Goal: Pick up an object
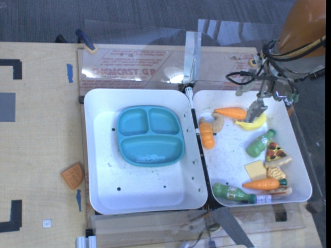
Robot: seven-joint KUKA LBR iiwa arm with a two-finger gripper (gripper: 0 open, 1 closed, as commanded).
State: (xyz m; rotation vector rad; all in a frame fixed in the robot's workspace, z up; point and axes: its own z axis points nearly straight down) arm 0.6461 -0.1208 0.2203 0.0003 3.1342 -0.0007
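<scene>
The gripper (256, 110) hangs low in the right bin (302, 154), right at the banana (253, 122) beside a carrot (230, 112); I cannot tell its grip. This looks like the approach: next, close squarely on the banana and lift

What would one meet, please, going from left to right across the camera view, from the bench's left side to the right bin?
Waffle piece → blue divided plate → orange pepper → green bottle → pizza slice.
</scene>
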